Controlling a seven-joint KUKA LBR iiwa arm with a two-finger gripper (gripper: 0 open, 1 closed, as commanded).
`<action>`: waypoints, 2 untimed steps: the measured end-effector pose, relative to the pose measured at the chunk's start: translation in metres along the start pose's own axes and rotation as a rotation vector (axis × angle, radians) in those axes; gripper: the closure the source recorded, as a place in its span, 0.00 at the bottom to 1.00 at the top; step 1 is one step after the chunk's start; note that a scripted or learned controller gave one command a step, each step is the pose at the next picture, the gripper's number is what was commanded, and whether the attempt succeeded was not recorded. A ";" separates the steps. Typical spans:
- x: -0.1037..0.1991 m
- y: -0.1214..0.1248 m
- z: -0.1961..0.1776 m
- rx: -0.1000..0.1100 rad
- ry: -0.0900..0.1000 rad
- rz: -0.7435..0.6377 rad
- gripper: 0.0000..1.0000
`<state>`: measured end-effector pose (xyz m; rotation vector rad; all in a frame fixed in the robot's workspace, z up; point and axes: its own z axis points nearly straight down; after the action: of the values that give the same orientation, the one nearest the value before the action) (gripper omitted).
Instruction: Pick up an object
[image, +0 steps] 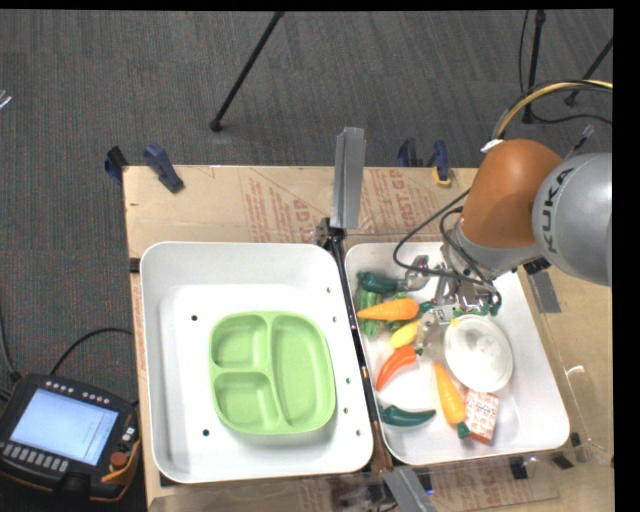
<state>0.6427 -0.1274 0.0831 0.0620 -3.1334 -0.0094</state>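
From above, I hang low over the right bin, my gripper just beside the white bowl and the toy vegetables. How it is set I cannot tell. Judging by this, I am reaching; next comes closing on one piece.

the arm runs out of the frame at the right edge, so its upper links are cut off. its orange band hides the far right corner of the right bin. the gripper sits low among the toys in shadow and cables, its fingers too small and cluttered to read. dark green toys at the bin's upper left overlap and blur together. the pendant at lower left is clipped by the frame edge.
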 end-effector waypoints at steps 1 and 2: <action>0.070 0.042 -0.003 0.004 -0.007 0.035 0.00; 0.092 0.045 -0.003 0.005 -0.009 0.090 0.00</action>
<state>0.5495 -0.0859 0.0875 -0.0788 -3.1416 -0.0014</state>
